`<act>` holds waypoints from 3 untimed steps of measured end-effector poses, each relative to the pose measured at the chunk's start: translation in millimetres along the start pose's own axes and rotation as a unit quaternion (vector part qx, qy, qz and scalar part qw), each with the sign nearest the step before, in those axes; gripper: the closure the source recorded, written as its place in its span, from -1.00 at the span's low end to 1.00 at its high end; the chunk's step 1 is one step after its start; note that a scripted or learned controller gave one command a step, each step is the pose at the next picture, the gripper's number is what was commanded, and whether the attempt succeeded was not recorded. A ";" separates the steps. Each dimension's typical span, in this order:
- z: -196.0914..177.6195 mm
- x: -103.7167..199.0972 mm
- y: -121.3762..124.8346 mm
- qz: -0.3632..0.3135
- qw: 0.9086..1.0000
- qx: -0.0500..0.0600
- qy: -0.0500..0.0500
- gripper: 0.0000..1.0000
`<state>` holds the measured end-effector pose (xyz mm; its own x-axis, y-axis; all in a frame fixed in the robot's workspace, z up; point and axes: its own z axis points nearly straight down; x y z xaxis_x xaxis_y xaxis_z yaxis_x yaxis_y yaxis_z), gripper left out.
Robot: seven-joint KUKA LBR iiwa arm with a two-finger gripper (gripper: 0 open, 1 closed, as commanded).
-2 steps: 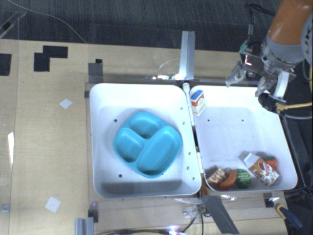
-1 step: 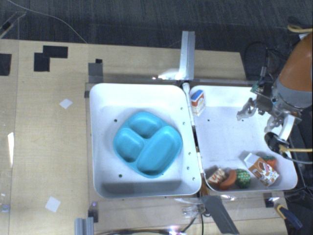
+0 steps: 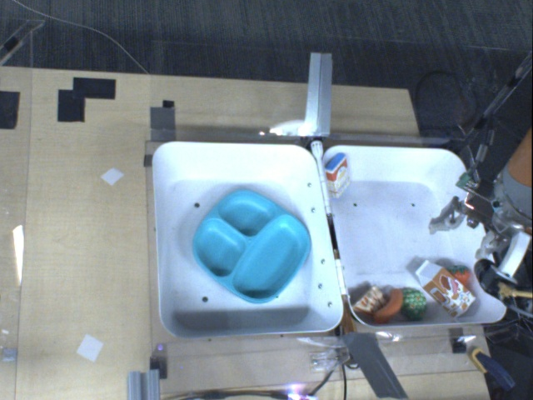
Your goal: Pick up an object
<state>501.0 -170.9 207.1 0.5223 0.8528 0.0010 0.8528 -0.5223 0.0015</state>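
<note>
Just below the gripper (image 3: 450, 217) lies the orange carton (image 3: 450, 291), apart.

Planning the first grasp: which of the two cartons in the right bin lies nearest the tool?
The orange-brown carton at the bin's front right, just below the tool; the blue-and-white carton stands far off at the back left corner.

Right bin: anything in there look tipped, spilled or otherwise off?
Nothing spilled or broken. A small carton leans against the right bin's far-left corner, and an orange box lies flat and askew near the front-right, beside the toy foods. The claw hovers at the right edge.
</note>
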 end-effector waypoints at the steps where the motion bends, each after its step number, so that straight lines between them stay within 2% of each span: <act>1: 87.4 -12.8 -3.0 -0.022 1.000 -0.003 0.002 -1.00; 2: 88.0 -13.3 -3.4 -0.021 1.000 -0.003 0.002 -1.00; 3: 78.3 -12.6 -2.9 -0.022 1.000 -0.003 0.002 1.00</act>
<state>492.1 -180.1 128.8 0.4844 0.8748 0.0043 0.8748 -0.4844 0.0071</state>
